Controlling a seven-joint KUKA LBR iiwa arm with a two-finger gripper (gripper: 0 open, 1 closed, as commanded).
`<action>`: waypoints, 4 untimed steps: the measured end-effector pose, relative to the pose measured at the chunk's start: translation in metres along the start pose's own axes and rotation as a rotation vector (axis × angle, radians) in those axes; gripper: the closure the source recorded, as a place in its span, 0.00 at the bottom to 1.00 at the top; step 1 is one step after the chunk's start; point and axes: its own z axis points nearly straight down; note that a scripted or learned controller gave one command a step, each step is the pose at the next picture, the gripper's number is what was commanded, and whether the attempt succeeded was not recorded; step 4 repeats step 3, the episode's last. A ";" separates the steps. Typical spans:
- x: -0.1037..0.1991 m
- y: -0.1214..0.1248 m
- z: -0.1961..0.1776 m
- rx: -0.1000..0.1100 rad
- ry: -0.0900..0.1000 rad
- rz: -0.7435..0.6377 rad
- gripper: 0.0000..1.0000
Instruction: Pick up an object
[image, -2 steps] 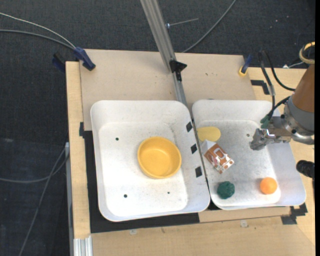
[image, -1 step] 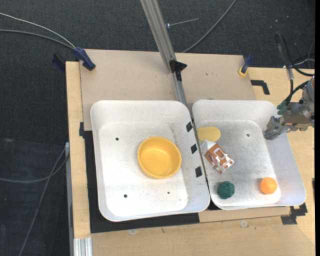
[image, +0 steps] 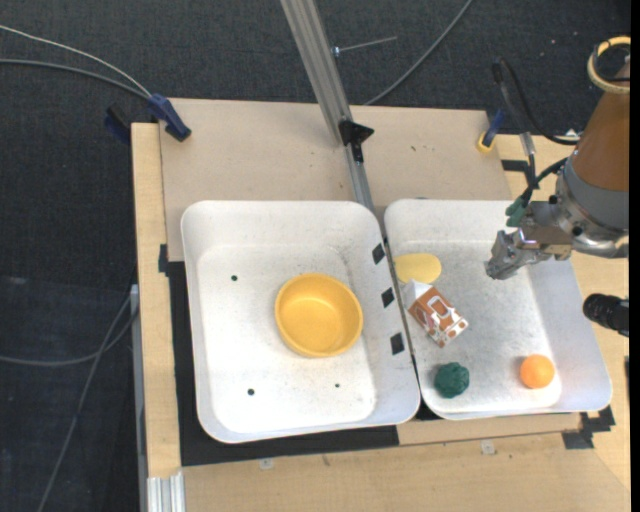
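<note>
Camera view: gripper (image: 503, 262) poised over the right bin (image: 590, 345), holding nothing I can see.
Finger spread: can't tell. Nearest pick looks like the yellow disc (image: 417, 267), left of it; the patterned box (image: 438, 315) lies lower-left, slanted.

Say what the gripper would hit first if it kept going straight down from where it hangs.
Most likely the bare floor of the right bin. The gripper hangs over an open patch, right of the yellow piece and box, though height is hard to judge.

The arm (image: 600, 170) reaches in from the right, wrist angled downward.
</note>
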 end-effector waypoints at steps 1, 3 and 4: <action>0.059 0.011 0.009 0.008 0.001 0.000 1.00; 0.159 0.008 0.038 0.017 0.001 0.001 1.00; 0.159 0.008 0.038 0.017 0.001 0.001 1.00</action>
